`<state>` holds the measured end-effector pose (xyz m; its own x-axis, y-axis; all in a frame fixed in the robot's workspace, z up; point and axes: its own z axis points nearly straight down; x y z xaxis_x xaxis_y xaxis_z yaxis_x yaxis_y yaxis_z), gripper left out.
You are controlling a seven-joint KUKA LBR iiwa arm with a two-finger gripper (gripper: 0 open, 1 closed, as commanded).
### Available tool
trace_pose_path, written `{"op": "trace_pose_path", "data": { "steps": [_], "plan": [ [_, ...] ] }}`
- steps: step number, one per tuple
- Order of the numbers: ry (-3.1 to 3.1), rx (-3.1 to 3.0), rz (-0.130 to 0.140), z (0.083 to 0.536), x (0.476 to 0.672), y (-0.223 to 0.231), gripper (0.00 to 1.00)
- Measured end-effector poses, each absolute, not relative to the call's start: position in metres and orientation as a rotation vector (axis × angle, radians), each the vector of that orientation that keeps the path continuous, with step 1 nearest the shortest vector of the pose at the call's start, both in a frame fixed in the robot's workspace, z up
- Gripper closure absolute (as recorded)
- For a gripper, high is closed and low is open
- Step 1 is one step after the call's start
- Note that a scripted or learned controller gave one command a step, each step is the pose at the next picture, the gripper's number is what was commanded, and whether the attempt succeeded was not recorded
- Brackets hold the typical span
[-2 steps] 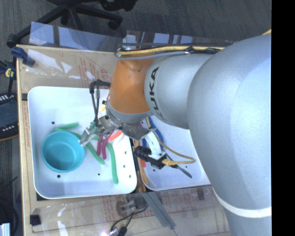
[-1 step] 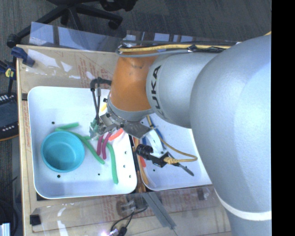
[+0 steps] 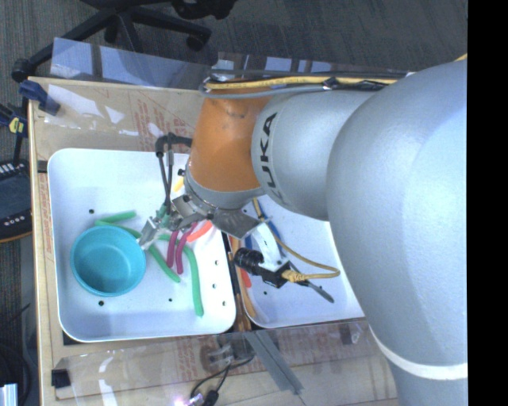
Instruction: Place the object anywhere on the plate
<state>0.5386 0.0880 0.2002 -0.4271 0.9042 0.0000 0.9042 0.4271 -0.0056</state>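
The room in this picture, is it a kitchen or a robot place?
Most likely a robot lab or workshop, not a kitchen. A big grey robot arm reaches over a wooden bench bearing a white bin, and an office chair base stands on grey carpet behind.

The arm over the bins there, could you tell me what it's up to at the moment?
The grey arm reaches in over the left bin, its gripper down among green, magenta and orange sticks beside a blue bowl. I can't tell whether it holds anything.
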Motion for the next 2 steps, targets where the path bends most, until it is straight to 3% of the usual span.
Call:
{"op": "trace_pose_path", "data": {
  "steps": [1, 2],
  "plan": [
    [-2.653, -1.677, 0.009, 0.2097, 0.5393, 0.0881, 1.0],
    [-2.654, -1.676, 0.01, 0.2097, 0.5393, 0.0882, 0.0]
  ]
}}
